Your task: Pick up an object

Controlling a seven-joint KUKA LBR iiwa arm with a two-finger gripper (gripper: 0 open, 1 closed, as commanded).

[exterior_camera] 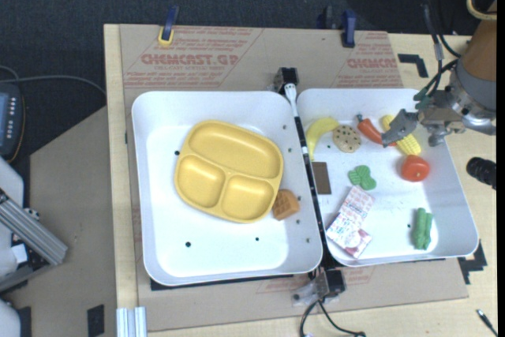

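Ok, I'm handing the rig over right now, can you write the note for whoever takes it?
Gripper: low over the right bin, by the corn cob and carrot; finger state unclear, nothing seen held.
Right bin also has: banana, cookie, tomato, green pepper, green leaf piece, snack packet, brown bar.
Left bin: yellow divided plate, brown piece beside it.
Done: no pick seen.
Left: grasp and lift one object.
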